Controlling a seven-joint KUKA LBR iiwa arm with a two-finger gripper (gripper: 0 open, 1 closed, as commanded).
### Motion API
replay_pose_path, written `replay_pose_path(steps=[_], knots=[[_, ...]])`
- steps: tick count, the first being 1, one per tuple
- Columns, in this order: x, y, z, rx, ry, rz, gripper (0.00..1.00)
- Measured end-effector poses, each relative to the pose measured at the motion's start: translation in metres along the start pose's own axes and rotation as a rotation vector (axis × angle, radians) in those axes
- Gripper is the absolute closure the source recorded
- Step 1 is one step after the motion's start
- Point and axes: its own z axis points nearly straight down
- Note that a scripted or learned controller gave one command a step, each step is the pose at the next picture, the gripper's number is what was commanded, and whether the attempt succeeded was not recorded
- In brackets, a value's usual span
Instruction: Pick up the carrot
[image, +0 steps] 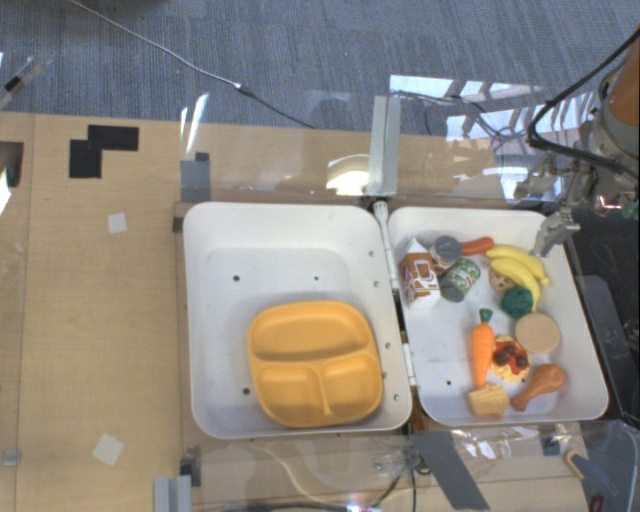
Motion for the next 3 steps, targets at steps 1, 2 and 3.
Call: replay_pose_path(steps=[1, 2, 3], knots=[[0.018, 0.02, 0.192, 0.0, -0.002, -0.014, 0.0], [0.097, 0.039, 0.193, 0.001, -0.006, -0.178, 0.0], [0.13, 0.052, 0.191, 0.005, -0.016, -0.191, 0.0]])
